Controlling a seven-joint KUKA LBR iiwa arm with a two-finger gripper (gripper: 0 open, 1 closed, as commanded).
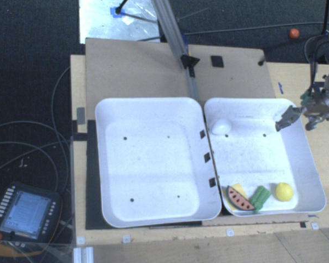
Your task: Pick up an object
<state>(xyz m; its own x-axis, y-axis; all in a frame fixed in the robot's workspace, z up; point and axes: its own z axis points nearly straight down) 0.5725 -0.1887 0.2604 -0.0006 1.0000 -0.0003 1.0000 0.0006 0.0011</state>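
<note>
The yellow lemon (284,191), green piece (260,196) and watermelon slice (238,199) lie along the right bin's (247,152) near edge, well below the pincer (298,120). A white ball (220,126) sits to its left. The pincer hovers at the bin's upper right rim, fingers apart, holding nothing; bare floor lies between.

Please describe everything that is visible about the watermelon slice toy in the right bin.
The watermelon slice is a small wedge that looks like plastic, with a red face carrying dark seed marks and a green rind along its curved lower edge. It lies flat on the floor of the right bin, near the front left corner. A pale yellow piece sits right behind it, seemingly touching. A green object lies just to its right, close to or touching it. The gripper is well away from it.
</note>
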